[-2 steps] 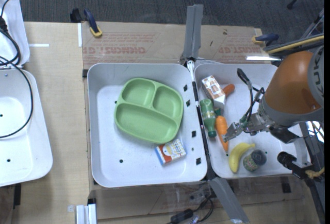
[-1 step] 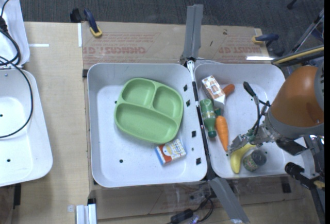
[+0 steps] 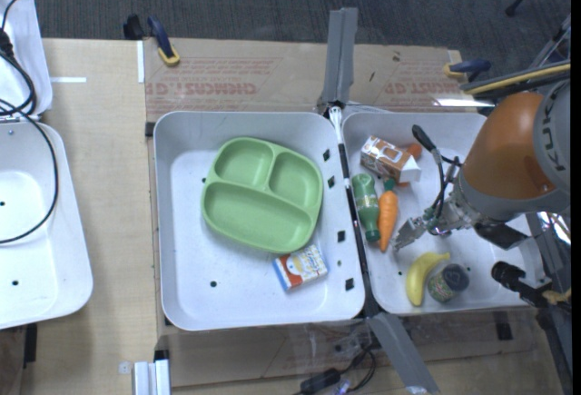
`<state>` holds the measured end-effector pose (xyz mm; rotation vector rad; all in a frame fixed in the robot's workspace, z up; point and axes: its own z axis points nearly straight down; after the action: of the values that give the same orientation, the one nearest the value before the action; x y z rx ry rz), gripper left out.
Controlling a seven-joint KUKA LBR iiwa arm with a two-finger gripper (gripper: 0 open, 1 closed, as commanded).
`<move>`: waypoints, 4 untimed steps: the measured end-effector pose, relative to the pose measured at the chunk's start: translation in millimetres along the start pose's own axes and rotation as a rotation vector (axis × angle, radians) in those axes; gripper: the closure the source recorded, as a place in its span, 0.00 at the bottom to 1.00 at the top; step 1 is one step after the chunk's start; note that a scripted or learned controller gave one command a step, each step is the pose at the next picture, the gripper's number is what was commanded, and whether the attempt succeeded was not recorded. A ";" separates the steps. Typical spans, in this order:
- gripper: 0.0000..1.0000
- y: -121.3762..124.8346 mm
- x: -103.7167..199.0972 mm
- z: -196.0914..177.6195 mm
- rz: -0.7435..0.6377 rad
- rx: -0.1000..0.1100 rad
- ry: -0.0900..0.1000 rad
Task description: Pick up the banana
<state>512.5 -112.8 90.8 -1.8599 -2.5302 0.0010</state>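
The yellow banana [image 3: 418,276] lies near the front edge of the right bin [image 3: 472,298], curved, with a small round dark-topped can [image 3: 448,283] touching its right side. My gripper [image 3: 408,235] hangs just above and slightly left of the banana's upper end, beside the orange carrot [image 3: 388,218]. It is open with nothing between its fingers. The grey arm with its orange band [image 3: 510,153] reaches in from the right.
A green bottle [image 3: 366,205] lies along the right bin's left wall next to the carrot. A small white-and-orange carton [image 3: 390,160] sits at the back. The left bin [image 3: 182,275] holds a green divided plate [image 3: 263,193] and a small snack box [image 3: 300,267].
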 end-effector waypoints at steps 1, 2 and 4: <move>0.00 -43.7 -20.8 -0.2 0.014 0.000 0.000; 1.00 -43.3 -21.0 -8.5 0.018 0.000 0.001; 0.00 -54.1 -55.0 -0.3 0.034 -0.001 -0.001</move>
<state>477.2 -181.4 91.1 -1.9033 -2.4989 0.0007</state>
